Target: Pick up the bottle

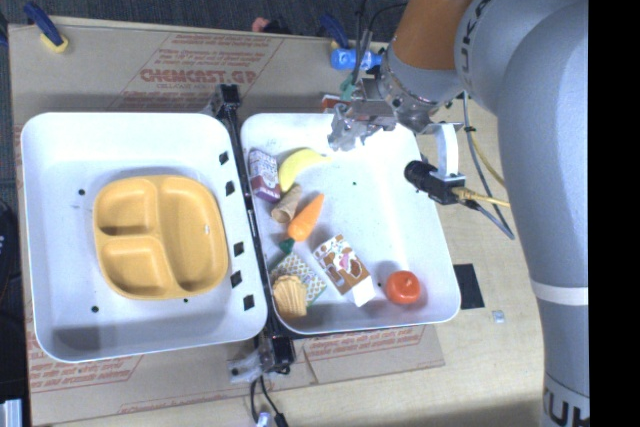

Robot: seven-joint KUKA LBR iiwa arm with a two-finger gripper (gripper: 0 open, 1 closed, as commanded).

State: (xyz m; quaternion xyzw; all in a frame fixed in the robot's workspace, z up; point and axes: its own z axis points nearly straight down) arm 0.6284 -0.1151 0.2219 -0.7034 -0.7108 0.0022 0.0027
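Camera view: bottle (345,269) lies well below the pincer (345,134), whose grip state is unclear.

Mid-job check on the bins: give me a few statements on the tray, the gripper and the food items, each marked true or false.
1. The yellow divided tray lies in the left bin. True.
2. The gripper is over the left bin. False: it is over the far edge of the right bin.
3. The banana lies nearer the gripper than the tomato does. True.
4. The carrot sits on the yellow tray. False: it lies in the right bin.
5. The carton is between the gripper's fingers. False: it lies on the bin floor, apart from the gripper.
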